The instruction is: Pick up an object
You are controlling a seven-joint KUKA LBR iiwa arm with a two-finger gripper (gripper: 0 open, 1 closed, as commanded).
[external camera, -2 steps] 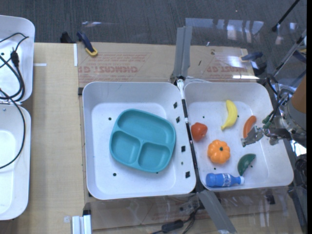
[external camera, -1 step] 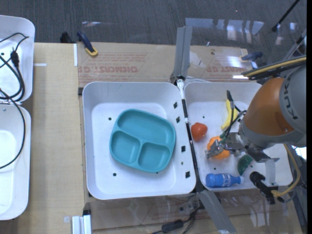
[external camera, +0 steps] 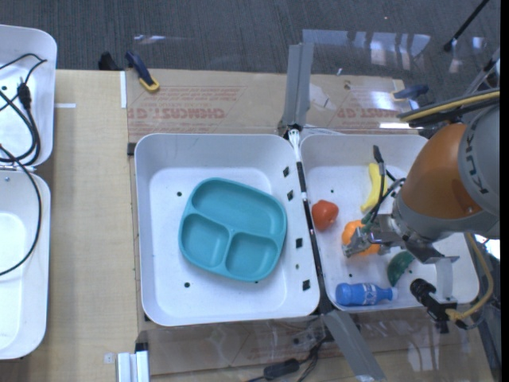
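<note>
The arm (external camera: 445, 173) is reaching into the right bin (external camera: 350, 153), its claw (external camera: 359, 241) lying against an orange object (external camera: 352, 233). Claw state cannot be determined; the wrist is partly covering that object.

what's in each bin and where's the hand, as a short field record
left bin: holds a teal divided plate, lying flat, three compartments
right bin: holds a red tomato-like ball, an orange object, a yellow banana, a green item, a blue bottle on its side
hand: low in the right bin, at the orange object
grip: cannot tell whether it holds anything
arm: reaches in from the right, over the right bin
</note>
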